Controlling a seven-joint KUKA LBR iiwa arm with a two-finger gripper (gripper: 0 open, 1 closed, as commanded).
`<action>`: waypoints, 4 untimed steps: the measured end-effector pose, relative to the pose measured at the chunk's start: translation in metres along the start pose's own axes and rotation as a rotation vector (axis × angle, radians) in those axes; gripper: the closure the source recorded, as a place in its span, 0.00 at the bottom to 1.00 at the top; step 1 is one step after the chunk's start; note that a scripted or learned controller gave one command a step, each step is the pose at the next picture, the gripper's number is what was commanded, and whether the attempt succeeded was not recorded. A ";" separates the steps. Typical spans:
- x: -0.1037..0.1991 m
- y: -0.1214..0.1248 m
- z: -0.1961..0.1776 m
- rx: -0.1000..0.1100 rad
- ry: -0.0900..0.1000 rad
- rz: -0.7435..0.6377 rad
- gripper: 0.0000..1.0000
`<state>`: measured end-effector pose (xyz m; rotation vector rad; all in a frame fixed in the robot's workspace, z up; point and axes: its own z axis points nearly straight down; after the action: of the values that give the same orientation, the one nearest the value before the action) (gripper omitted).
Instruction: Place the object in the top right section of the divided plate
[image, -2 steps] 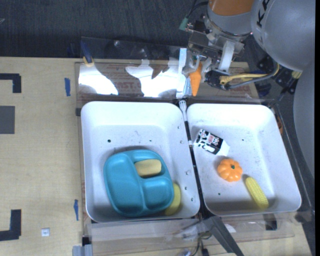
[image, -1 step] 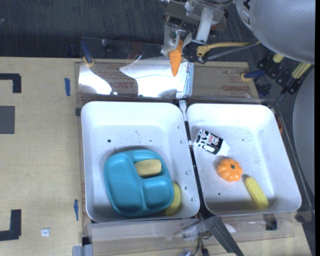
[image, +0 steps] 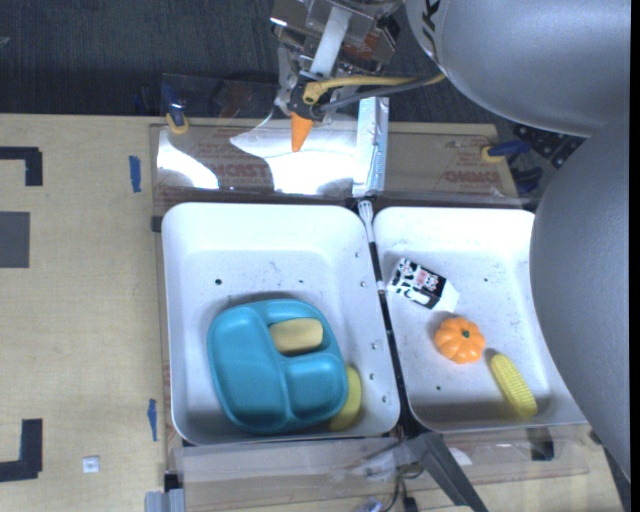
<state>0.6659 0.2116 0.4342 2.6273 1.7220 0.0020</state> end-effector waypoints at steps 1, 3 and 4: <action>0.001 0.000 -0.011 -0.003 0.001 -0.002 1.00; 0.005 -0.002 -0.032 -0.008 0.003 -0.010 1.00; 0.012 -0.005 0.001 0.006 -0.005 0.086 1.00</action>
<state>0.6660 0.2250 0.4334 2.7007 1.6089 -0.0093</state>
